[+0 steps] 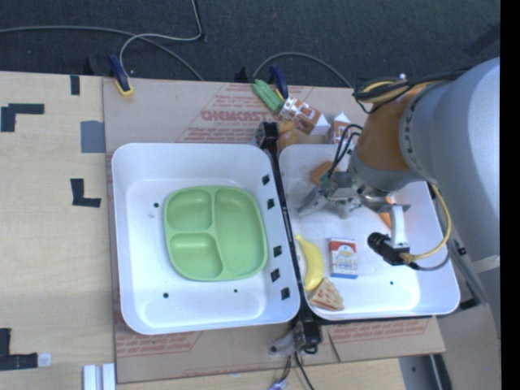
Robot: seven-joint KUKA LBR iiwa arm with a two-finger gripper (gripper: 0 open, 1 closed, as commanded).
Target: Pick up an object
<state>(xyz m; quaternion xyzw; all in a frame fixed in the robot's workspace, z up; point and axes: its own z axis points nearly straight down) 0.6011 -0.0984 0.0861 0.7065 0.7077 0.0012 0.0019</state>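
So in the right bin (422, 295), the banana (309, 262) lies along the left wall, a small white box (344, 258) just at its 3 o'clock and a sandwich wedge (328, 296) at its 5. The gripper (318, 197) hovers at the banana's 12 o'clock, can't tell its grip state. The left bin (134, 218) holds a green divided plate (216, 232).

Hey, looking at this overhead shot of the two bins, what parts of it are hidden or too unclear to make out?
- Gripper: blurred and partly under the arm's wrist, so its grip is unreadable.
- Orange item: mostly covered by the gripper.
- Right bin: floor under the arm is hidden.
- Small carton: print too small to read.
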